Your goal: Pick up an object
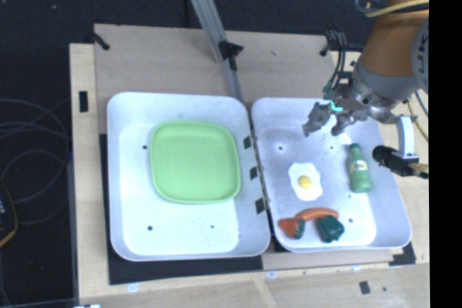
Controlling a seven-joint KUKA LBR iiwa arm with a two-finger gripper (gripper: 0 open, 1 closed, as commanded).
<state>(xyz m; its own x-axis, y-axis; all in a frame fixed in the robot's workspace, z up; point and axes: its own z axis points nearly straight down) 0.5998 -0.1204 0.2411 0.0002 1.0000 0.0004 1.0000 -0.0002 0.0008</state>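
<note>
We see the claw (327, 122) open and empty over the far part of the right bin (386, 231). Just right and nearer lies a green bottle (358, 169), long axis near-to-far, cap pointing far. Left of it sits a fried egg (305, 181).

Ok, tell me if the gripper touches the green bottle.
Apart. The camera view shows bare white bin floor between the gripper and the green bottle.
</note>
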